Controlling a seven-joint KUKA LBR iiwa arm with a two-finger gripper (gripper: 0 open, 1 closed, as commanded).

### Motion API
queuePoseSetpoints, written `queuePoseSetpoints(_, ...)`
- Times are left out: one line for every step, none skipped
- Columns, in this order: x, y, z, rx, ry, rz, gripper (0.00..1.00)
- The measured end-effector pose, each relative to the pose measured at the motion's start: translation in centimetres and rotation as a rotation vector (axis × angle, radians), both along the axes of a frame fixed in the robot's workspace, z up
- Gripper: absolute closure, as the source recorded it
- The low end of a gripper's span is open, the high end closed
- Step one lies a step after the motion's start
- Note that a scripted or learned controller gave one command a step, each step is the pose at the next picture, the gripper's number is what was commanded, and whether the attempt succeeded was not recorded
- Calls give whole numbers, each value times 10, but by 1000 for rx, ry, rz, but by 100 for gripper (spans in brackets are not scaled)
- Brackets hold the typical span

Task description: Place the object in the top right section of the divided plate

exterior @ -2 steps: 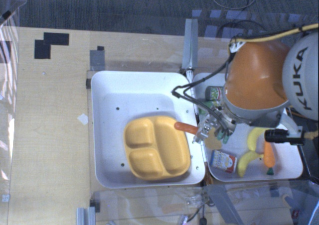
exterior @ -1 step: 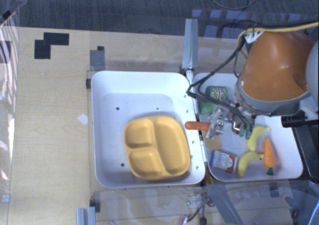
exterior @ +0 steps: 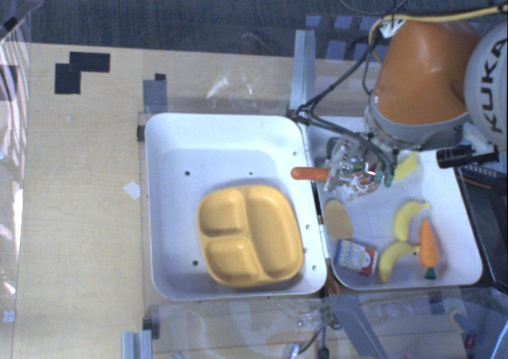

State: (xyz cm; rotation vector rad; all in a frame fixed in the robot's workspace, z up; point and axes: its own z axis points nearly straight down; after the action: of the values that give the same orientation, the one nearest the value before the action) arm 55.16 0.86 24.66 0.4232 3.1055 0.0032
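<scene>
A yellow divided plate (exterior: 295,258) lies in the left white bin (exterior: 171,191), with two small sections on its left and one long section on its right. My gripper (exterior: 332,175) hangs below the orange wrist band, over the wall between the two bins. It is shut on a small orange carrot-like piece (exterior: 308,174), which sticks out to the left over the left bin's right edge. The piece is above and to the right of the plate, not over it.
The right bin (exterior: 468,270) holds a tan oval piece (exterior: 337,220), a small red and blue carton (exterior: 355,256), two bananas (exterior: 409,218) (exterior: 394,258), a carrot (exterior: 428,246) and a yellow piece (exterior: 406,165) beside the wrist. Black cables run from the arm across the bin tops.
</scene>
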Motion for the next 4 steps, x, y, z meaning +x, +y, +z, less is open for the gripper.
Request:
queuePoseSetpoints(-63, -28, 23, -1, -2, 64, 100)
queuePoseSetpoints(-63, 51, 19, -1, -2, 233, 100)
queuePoseSetpoints(-63, -38, -15, -5, -1, 507, 100)
queuePoseSetpoints(-57, 34, -40, -4, 0, 764, 100)
